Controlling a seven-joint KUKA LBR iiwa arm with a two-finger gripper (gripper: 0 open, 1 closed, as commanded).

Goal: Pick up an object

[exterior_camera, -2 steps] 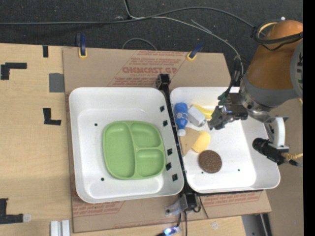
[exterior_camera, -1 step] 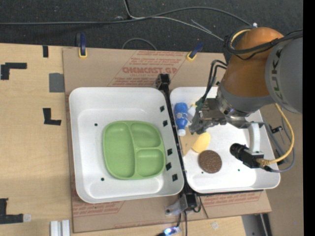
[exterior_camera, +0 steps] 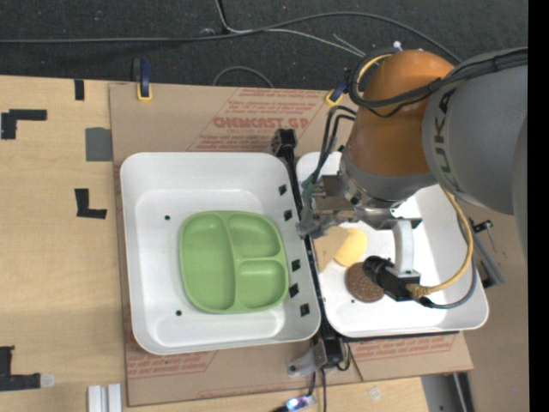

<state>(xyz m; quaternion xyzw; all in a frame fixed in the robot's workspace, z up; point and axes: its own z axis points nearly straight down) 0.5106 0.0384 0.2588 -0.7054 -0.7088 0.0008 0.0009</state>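
The grey and orange arm hangs over the right bin [exterior_camera: 446, 316] and covers most of it. Its gripper [exterior_camera: 323, 217] sits low at that bin's left wall, close to the divide between the bins. A pale yellow chunk [exterior_camera: 350, 248] lies just right of and below the gripper, apart from it. A brown round disc [exterior_camera: 364, 287] rests a little nearer the front, partly under a black cable fitting on the arm. I see nothing between the gripper's tips.
The left bin [exterior_camera: 146, 178] holds a green divided plate [exterior_camera: 232, 260]. Black clips line the shared wall between the bins. A cable loops from the wrist over the right bin's front. Cardboard and wooden bench surround both bins.
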